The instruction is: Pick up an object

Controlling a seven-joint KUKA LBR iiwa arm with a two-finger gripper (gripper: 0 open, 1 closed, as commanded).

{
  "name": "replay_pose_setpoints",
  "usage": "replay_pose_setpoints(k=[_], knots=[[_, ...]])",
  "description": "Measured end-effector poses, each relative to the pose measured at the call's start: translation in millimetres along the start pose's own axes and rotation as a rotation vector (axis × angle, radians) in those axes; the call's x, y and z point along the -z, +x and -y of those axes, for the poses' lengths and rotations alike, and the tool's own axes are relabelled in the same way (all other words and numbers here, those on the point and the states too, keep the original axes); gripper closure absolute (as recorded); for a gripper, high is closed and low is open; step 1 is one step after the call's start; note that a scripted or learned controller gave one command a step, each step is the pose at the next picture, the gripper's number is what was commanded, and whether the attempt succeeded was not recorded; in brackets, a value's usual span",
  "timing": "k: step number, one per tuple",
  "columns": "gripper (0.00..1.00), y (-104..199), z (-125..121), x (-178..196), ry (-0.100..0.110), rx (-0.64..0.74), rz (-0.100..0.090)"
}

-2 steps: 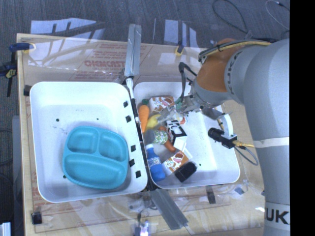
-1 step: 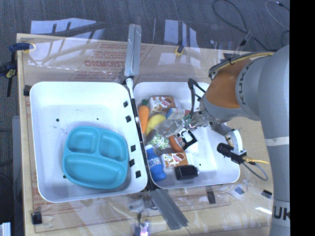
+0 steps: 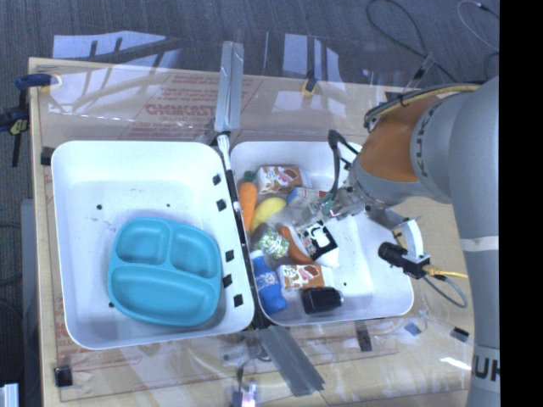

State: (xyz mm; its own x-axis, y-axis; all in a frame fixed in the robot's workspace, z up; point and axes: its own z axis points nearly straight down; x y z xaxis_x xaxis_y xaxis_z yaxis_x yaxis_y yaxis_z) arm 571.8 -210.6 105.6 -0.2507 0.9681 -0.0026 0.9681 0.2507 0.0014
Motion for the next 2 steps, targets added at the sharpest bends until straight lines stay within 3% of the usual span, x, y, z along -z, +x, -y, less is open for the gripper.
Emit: replay_pose_setpoints(k=[1, 2], knots=[[1.0, -2.4, -14.3, -4.4, -0.006, 0.131, 0.004], [1.0, -3.7, -11.7, 65.0, 0.002, 0.163, -0.003]])
